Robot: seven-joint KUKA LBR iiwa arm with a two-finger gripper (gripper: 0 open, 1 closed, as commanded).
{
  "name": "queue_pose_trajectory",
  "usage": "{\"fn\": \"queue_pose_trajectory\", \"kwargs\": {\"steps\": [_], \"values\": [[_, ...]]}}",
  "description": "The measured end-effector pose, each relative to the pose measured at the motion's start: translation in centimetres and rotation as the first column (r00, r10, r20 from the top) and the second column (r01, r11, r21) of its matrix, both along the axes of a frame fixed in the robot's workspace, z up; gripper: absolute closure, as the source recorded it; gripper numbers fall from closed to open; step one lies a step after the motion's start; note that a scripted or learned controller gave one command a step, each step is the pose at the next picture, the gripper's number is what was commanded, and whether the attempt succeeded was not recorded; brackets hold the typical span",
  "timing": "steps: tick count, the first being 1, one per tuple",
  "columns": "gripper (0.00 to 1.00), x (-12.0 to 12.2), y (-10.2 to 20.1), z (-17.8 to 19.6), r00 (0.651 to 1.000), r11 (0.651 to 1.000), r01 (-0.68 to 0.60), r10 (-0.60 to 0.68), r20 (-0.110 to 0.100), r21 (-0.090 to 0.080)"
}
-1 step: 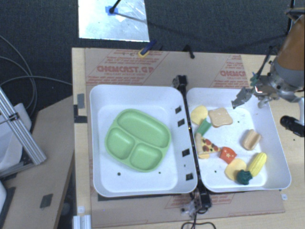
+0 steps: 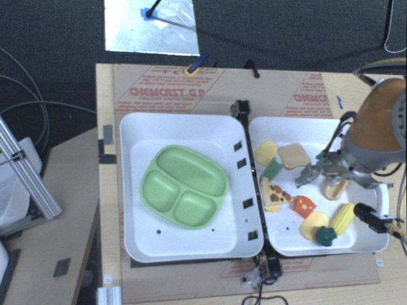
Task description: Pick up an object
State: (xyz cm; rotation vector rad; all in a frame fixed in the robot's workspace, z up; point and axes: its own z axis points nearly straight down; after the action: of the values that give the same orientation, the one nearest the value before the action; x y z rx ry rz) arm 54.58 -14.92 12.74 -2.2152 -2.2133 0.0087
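I have the arm reaching in over the right bin (image 2: pixel 381 199), and the gripper (image 2: pixel 311 173) hangs low among the toy food there, its tip just beside the slice of toast (image 2: pixel 294 155) and above the pizza slice (image 2: pixel 275 196); whether it is released or clenched I cannot tell, and I see nothing caught in it. A tan piece (image 2: pixel 335 187) lies right under the wrist, partly hidden. Near these sit a yellow lump (image 2: pixel 266 151), a green block (image 2: pixel 273 169), an orange-red piece (image 2: pixel 304 205), the corn cob (image 2: pixel 343 217) and a dark green piece (image 2: pixel 325 236). The left bin (image 2: pixel 137 132) carries a green divided plate (image 2: pixel 184 186). I judge this the approach-and-descend step, no pick made yet. Next I'd want the tip centred over one item, probably the toast, well apart from its neighbours, before committing
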Motion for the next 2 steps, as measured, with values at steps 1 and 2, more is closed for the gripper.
{"fn": "queue_pose_trajectory", "kwargs": {"steps": [1, 2], "values": [[0.00, -4.2, 6.0, 8.6, 1.000, 1.000, -0.009, 0.009, 0.017, -0.001], [0.00, -6.3, 2.2, -3.9, 1.000, 1.000, 0.002, -0.002, 0.002, -0.002]]}}
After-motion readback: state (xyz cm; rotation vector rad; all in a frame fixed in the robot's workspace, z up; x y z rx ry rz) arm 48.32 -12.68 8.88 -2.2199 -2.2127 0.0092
